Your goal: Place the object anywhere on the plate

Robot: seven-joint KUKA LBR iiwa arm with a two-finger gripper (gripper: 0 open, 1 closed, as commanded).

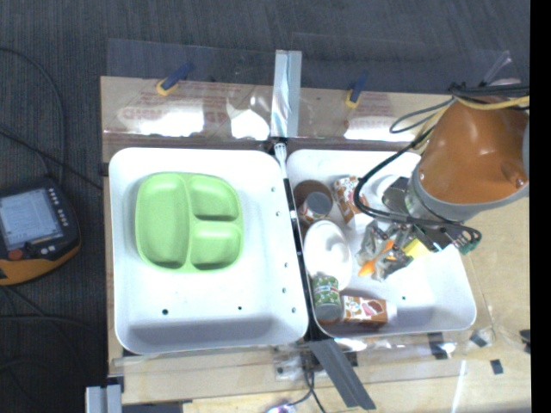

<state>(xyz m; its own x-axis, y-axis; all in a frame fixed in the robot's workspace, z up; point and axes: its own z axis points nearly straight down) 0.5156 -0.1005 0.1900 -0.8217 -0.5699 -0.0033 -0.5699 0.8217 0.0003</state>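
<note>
hovering hand (389, 252) over right bin (448, 304), grip state unclear; green plate (186, 220) lies left of hand, across divider, in left bin (207, 317).

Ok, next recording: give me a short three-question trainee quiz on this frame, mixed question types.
1. True or false: the green divided plate lies in the left bin.
2. Multiple choice: the gripper is over which bin? A) left bin B) right bin C) neither, it is over the bench.
3. Fill in: the white bowl sits between the brown cup behind it and the ______ can in front of it.

Key
1. True.
2. B; it is low among the clutter, beside an orange item.
3. Green.
</note>
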